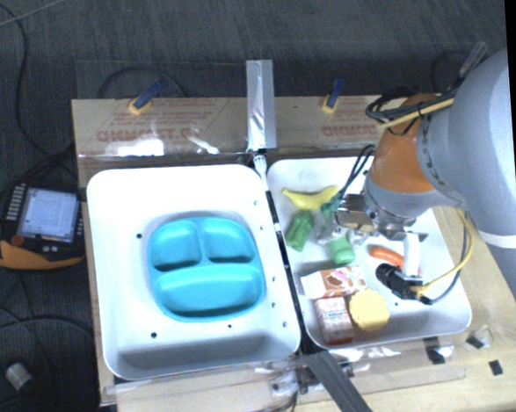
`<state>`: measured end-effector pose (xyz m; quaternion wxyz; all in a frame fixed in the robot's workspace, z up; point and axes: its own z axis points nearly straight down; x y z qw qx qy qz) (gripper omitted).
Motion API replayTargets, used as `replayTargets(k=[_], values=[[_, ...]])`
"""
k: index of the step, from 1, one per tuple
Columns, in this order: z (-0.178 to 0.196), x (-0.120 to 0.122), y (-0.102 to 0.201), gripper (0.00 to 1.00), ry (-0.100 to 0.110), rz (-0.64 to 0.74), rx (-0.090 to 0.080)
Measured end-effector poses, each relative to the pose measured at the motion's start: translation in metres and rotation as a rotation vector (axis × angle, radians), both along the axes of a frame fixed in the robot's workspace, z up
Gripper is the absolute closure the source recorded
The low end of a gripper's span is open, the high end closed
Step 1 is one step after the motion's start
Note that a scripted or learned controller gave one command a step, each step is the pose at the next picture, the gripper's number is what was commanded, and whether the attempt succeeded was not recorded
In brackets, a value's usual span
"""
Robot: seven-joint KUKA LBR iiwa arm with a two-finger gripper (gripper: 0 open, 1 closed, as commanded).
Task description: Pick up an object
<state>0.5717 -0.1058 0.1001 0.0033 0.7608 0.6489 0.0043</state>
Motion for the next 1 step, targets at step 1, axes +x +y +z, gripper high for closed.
replayTargets(k=[1], values=[[0.1101, 0.0101, 0.0711, 1.00, 0.012, 0.388, -0.004]])
